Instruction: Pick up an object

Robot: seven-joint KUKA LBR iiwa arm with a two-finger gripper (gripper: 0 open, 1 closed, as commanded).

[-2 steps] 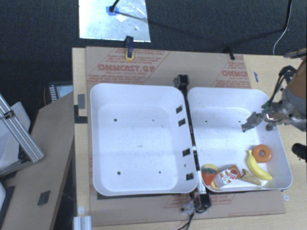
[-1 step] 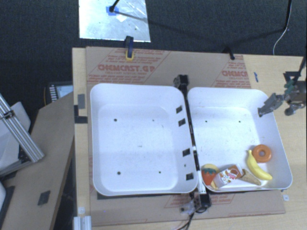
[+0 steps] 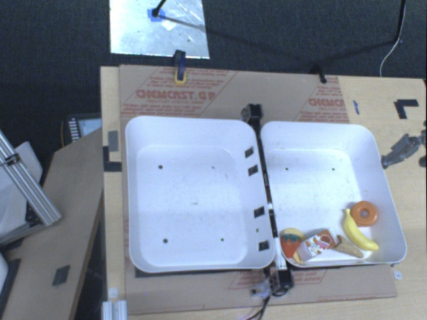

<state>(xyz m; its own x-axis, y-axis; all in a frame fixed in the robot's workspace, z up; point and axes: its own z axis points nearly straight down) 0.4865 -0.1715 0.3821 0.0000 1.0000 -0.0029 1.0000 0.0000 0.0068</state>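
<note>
In the front right corner of the right bin (image 3: 313,165) lie several small items. A yellow banana (image 3: 358,232) curves beside an orange ring-shaped piece (image 3: 364,212). To their left are a white and red packet (image 3: 315,245), a brown cone-shaped piece (image 3: 349,248) and an orange-red fruit (image 3: 290,243). My gripper (image 3: 399,152) is at the far right, just outside the right bin's right rim and well behind the items. Nothing is seen in its grasp.
The left bin (image 3: 187,192) sits beside the right one, with a black hinge strip (image 3: 262,192) between them. A shiny metal sheet (image 3: 159,17) lies at the back left. An aluminium frame (image 3: 23,185) stands at the left edge.
</note>
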